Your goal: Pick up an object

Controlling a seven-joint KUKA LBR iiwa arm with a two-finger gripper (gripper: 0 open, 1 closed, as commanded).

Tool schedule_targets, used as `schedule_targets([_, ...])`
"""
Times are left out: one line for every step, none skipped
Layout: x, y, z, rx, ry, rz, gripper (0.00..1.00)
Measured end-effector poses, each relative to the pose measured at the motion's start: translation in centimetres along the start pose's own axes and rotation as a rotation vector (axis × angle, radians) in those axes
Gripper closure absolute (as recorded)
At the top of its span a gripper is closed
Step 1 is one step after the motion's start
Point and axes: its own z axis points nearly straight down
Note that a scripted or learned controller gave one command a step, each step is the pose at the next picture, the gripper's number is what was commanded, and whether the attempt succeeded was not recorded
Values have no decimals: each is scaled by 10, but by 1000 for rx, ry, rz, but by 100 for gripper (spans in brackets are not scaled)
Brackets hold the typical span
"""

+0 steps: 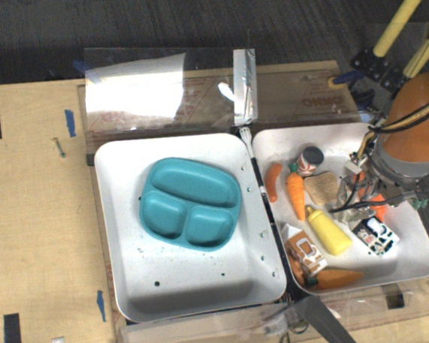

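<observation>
The right bin [419,260] holds a heap of small objects. There is a yellow bottle [329,230], an orange carrot [297,194], a second orange piece [274,181], a tan block [323,189], a dark-capped jar [310,157], a brown packet [304,252], a black-and-white item [376,235] and an orange piece [338,276] at the front. My gripper [361,193] hangs low over the right half of this bin, under the grey wrist with the orange band [418,119]. It sits just right of the tan block and above the black-and-white item.
The left bin [134,273] carries a teal divided plate [190,202]. A clear plastic sheet [154,93] and a metal strip [244,85] lie behind the bins. Yellow rods [403,9] slant across the top right. Plywood bench lies to the left.
</observation>
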Motion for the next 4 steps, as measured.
schedule_targets([0,0,1,-1,2,0,0])
schedule_targets([-18,17,8,3,4,52,0])
schedule_targets([-42,58,6,9,-1,59,0])
schedule_targets([20,47,6,3,-1,-78,0])
